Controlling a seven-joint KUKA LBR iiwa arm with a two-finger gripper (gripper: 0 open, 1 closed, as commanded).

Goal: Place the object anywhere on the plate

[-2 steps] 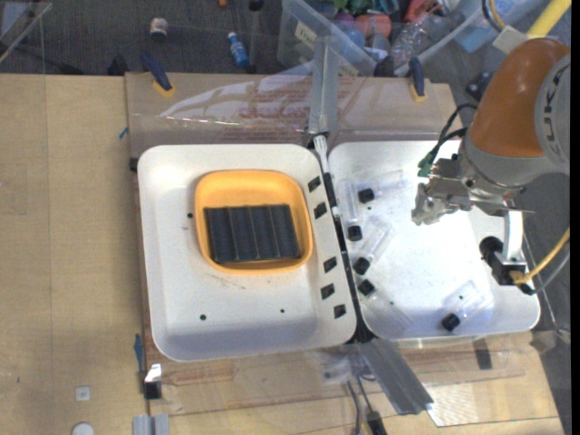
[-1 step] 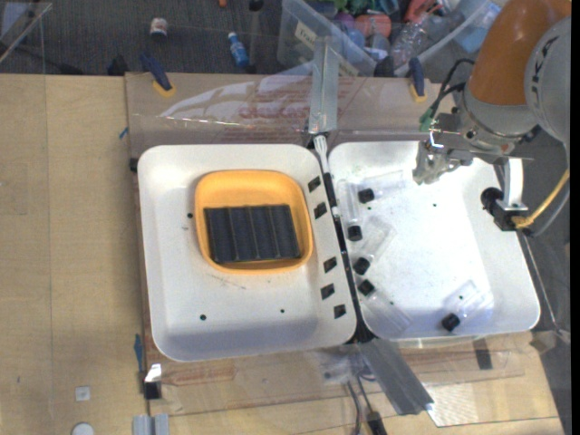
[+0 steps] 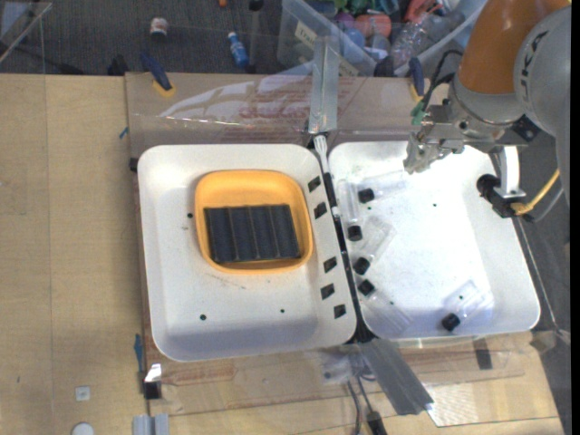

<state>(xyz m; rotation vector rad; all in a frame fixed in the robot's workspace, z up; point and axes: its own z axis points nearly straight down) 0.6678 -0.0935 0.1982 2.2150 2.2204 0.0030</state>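
A clear plastic tub [image 3: 362,16] heaped with coloured toys stands beyond the bench's far edge, on dark carpet [image 3: 109,16] strewn with small objects.

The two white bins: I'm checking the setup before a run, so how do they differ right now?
The left bin holds an orange plate with a dark ribbed object lying on it; the right bin holds only small clear pieces with black caps. The gripper hangs over the right bin's far edge, not the left bin. Both are shallow, white and side by side.
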